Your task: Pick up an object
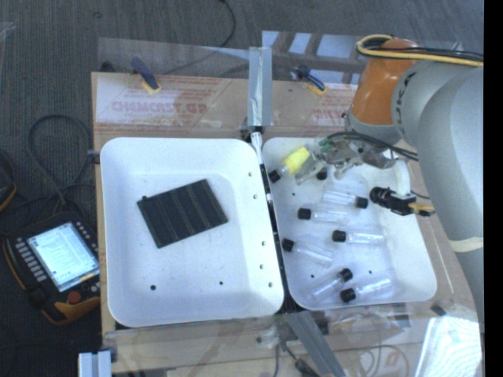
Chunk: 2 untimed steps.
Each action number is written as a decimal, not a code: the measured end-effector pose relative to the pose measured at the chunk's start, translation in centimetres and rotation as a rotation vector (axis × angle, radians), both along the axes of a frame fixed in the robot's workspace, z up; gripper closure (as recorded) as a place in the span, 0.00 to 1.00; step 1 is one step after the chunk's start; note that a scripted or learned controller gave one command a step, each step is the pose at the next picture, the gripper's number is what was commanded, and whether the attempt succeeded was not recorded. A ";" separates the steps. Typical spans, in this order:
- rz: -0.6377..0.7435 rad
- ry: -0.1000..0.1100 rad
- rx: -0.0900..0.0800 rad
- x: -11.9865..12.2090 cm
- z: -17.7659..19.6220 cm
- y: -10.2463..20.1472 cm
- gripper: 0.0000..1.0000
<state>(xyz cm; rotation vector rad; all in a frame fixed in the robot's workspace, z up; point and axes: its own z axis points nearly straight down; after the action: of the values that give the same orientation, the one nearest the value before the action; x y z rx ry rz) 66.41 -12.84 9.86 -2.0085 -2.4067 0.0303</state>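
White plastic forms the left bin [126, 289], which takes up the centre-left of the frame and holds one thing: a black ribbed mat [182, 212], lying flat and turned at a slant in the bin's upper half. Right of it, the right bin [420, 277] holds several clear tubes with black caps [357, 237], scattered singly across its floor from upper middle to lower right, and a yellow piece [295, 161] near its upper left corner. The gripper [339, 157] hangs over the bin's upper edge, just right of the yellow piece; whether it is apart or together cannot be told. The tubes lie below it, the nearest one close, the lowest pair well apart.
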 end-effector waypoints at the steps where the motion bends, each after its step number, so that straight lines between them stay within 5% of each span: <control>1: 0.019 -0.023 0.006 0.6 -1.0 -0.9 0.00; 2: 0.020 -0.029 0.005 0.8 0.2 -0.9 1.00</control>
<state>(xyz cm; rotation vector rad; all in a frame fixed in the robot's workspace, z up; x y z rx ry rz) 67.17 -13.70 10.02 -1.9965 -2.4416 -0.0041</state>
